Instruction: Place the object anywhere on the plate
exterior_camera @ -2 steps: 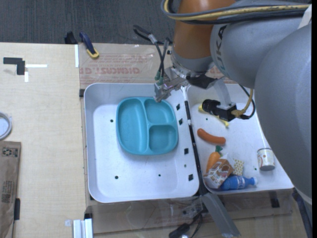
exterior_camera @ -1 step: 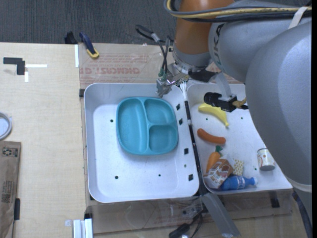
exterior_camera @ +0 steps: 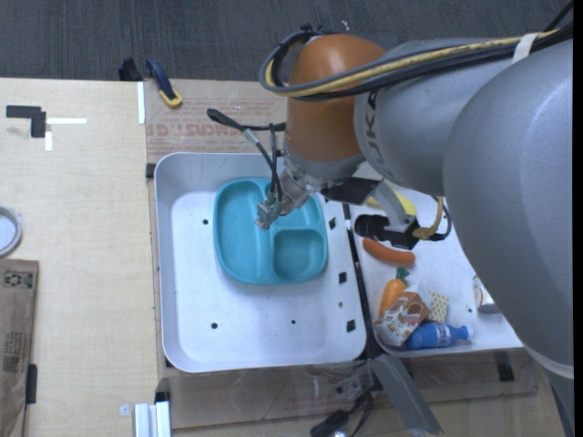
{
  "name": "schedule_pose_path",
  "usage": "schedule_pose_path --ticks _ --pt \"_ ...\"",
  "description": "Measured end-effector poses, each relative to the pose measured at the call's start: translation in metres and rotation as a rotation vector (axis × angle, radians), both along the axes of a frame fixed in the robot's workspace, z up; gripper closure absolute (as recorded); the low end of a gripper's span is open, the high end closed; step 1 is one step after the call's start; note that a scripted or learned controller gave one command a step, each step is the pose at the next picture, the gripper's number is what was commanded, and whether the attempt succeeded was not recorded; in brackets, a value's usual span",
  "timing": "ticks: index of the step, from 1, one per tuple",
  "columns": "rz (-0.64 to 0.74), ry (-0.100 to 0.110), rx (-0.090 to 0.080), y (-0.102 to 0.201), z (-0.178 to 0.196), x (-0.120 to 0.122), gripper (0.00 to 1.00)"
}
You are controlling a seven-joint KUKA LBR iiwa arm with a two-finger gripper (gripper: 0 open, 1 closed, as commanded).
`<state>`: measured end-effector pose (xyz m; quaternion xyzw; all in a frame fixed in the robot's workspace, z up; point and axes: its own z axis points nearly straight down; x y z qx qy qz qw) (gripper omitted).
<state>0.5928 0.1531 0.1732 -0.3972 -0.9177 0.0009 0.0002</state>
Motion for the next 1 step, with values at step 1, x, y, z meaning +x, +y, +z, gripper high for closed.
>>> schedule_pose_path --ticks 1 --pt "0.140 -0.002 0.000 0.0483 0.0468 -0.0253 1.00"
